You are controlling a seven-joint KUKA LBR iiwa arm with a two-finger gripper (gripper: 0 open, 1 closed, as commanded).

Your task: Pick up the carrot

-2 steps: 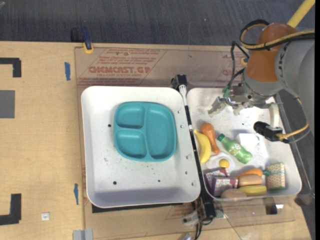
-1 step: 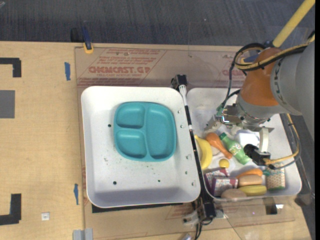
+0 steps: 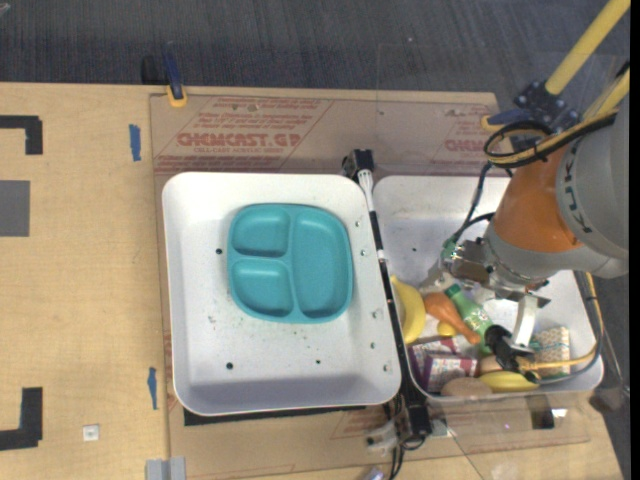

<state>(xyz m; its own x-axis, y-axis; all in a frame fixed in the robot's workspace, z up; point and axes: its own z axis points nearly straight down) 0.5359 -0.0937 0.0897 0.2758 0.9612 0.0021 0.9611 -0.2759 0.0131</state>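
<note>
your gripper [image 3: 482, 290] hangs at two o'clock of the carrot [image 3: 444, 313], seemingly lining up a grab; claw state you cannot tell

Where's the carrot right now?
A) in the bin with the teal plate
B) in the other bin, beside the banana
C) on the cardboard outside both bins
B: the carrot lies in the bin on the view's right, next to the banana, while the teal plate sits alone in the other bin.
</note>
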